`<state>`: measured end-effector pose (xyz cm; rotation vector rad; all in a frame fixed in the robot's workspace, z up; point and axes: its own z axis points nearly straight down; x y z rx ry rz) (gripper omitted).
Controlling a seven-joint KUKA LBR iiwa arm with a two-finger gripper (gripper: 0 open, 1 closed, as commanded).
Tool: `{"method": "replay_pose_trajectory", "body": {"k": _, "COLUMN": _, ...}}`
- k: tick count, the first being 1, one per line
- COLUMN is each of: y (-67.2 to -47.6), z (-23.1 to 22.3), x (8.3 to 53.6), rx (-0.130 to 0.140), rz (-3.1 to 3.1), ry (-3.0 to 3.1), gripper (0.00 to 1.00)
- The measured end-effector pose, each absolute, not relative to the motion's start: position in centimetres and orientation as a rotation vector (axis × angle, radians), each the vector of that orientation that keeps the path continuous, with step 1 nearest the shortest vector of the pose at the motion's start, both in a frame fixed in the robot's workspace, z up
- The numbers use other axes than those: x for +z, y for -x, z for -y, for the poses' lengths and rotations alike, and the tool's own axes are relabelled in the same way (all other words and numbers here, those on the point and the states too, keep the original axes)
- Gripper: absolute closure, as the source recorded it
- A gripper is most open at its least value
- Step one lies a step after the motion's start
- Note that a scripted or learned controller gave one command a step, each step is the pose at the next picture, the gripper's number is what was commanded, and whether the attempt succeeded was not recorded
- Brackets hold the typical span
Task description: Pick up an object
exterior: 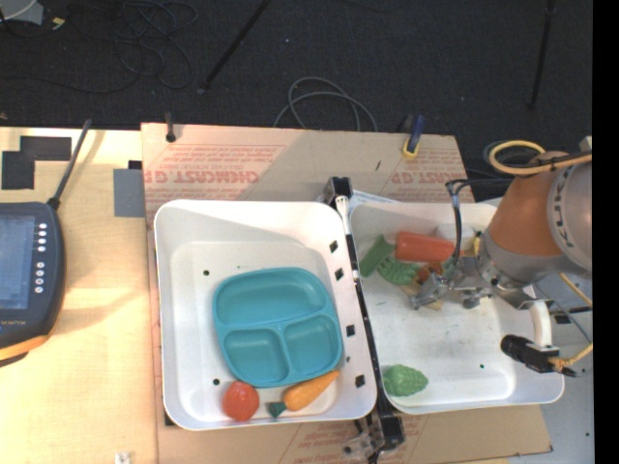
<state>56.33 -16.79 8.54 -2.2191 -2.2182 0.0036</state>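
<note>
Gripper point(443, 291) sat low in the right bin point(464, 375), just beside a dark green leafy toy point(390, 264) near the bin's far left; can't tell its jaw state. Red-orange cylinder toy point(424, 246) lay touching the leafy piece, lighter green lump point(404, 381) near the front edge. Left bin point(193, 230) held a teal divided tray point(276, 322), tomato point(240, 400) and carrot point(311, 391).

Teal tray point(276, 332), tomato point(240, 400), carrot point(311, 391) in L bin point(184, 259); arm point(537, 225) over R bin point(464, 370).
</note>
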Motion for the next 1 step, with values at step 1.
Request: {"method": "replay_pose_trajectory", "body": {"k": 1, "y": -63.0, "z": 17.54, "x": 8.45, "rx": 0.002, "rz": 2.222, "ry": 2.216, "gripper": 0.0}}
